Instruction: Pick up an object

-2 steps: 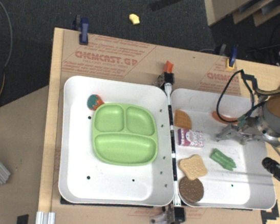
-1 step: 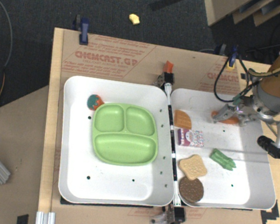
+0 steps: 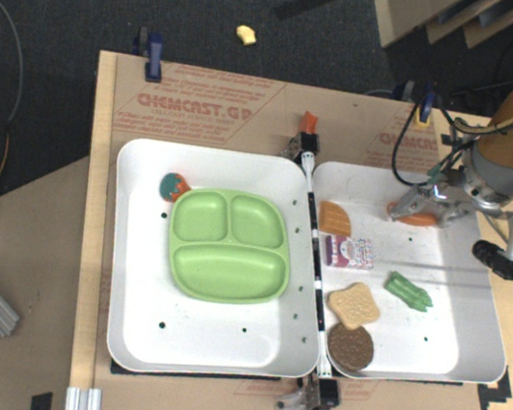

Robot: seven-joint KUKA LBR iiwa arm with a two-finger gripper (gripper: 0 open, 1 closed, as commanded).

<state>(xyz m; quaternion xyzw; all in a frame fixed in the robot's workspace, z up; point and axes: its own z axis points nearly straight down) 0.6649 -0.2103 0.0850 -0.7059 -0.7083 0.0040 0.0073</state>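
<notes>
A: Nearest the lens, lower center: brown cookie (image 3: 351, 346) touching a toast slice (image 3: 355, 304), both sitting in the right bin (image 3: 462, 356).

B: Gripper (image 3: 424, 206)?

A: Hanging at upper right, over an orange item (image 3: 413, 212). Jaws — can't tell.

B: Left bin (image 3: 135, 258)?

A: Holding 1 green tray (image 3: 228, 245).

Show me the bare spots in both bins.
Left bin: bare floor below the green plate. Right bin: bare between the green toy and its right rim. Crowded along the divider: bread slice, cookie, wrapper.
</notes>
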